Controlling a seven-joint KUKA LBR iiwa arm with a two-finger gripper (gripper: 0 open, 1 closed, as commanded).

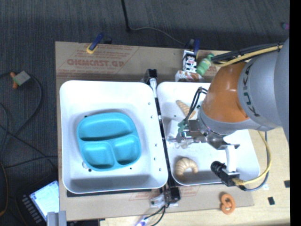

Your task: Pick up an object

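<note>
Arm over the right shallow white bin.
The end effector, its state impossible to tell, hung above a tan croissant-shaped toy; a blue compartment tray lay in the left bin.

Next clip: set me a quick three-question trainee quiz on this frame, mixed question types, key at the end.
1. True or false: the blue divided tray lies in the right bin.
2. Which is nearest the right bin's front edge? A) croissant-shaped object B) cone-shaped object C) blue divided tray
3. Over which bin is the gripper?

Key: 1 false, it lies in the left bin. 2 A. 3 The right bin, between the cone-shaped and croissant-shaped objects.
</note>
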